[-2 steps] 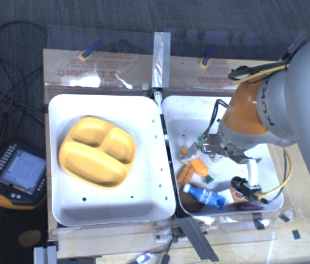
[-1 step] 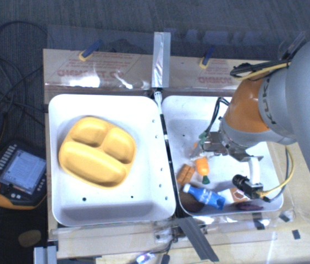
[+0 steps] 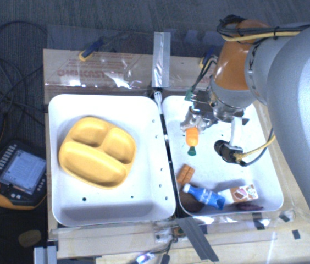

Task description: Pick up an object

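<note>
**Gripper over the right bin, toy carrot just below it**

The gripper (image 3: 194, 121) hangs above the upper part of the right bin (image 3: 265, 164), with the small orange carrot (image 3: 192, 139) (green tip pointing down) right beneath it; whether it grips the carrot or stands released I cannot tell. Lower in that bin lie a brown block (image 3: 184, 174), a blue bottle (image 3: 205, 197) and a small printed box (image 3: 244, 193). The left bin (image 3: 67, 202) on the counter holds a large yellow moulded piece (image 3: 96, 150).
</note>
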Tool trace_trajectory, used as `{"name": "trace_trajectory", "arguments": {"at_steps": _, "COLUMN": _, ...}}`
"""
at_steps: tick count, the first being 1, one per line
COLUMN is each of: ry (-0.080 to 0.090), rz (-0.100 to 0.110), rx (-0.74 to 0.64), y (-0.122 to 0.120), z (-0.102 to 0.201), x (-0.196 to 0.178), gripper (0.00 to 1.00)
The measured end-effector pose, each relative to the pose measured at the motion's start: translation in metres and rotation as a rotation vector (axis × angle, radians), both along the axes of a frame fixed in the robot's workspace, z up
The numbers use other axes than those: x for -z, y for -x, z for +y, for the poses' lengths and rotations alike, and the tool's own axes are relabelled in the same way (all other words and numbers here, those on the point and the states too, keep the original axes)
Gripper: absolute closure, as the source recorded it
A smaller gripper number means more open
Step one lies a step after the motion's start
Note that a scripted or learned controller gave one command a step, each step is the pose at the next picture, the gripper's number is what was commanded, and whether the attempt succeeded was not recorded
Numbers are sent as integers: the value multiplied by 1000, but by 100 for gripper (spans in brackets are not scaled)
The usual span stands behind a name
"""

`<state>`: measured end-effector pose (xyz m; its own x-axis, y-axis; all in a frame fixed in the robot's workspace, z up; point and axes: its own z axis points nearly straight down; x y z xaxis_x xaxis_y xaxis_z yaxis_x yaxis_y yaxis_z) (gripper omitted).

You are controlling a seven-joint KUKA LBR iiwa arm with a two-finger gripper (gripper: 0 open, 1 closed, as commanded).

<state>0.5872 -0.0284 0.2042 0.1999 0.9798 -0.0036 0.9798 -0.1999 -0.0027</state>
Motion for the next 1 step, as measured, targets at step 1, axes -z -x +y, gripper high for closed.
{"name": "trace_trajectory", "arguments": {"at_steps": 1, "ry": 2, "rz": 1, "rx": -115, "y": -12, "z": -40, "x": 21, "gripper": 100}}
